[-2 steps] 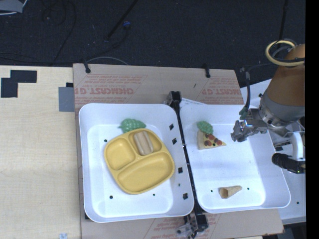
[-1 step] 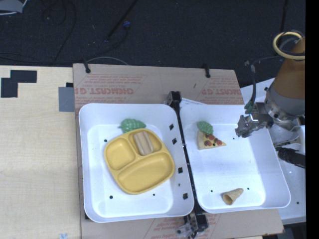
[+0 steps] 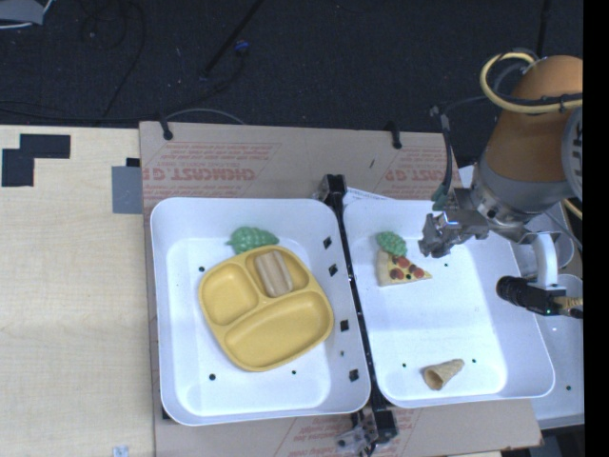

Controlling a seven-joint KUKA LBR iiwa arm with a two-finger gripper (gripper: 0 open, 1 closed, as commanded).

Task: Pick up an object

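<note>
White plastic bins are sitting side by side on a bench, seen from above at a slant. Reaching in from the right, a grey arm with an orange band is hanging over the right bin (image 3: 476, 350), and its gripper (image 3: 440, 237) is hovering near the bin's upper part. Whether the gripper is open or closed cannot be told, and nothing is showing in its grasp. Just to the gripper's left, a toy pizza slice (image 3: 400, 271) is lying flat on the bin floor, with a small green leafy piece (image 3: 390, 244) touching its upper edge. A tan cone-shaped piece (image 3: 443, 373) is resting well apart, near the bin's lower rim. In the left bin (image 3: 181, 350), a yellow divided tray (image 3: 266, 312) is holding a brown bread-like piece (image 3: 274, 272) in one compartment, and a green leafy toy (image 3: 253, 239) is lying against the tray's upper edge. Judging by position, the pizza slice and its green neighbour are the likeliest targets, being nearest the gripper
</note>
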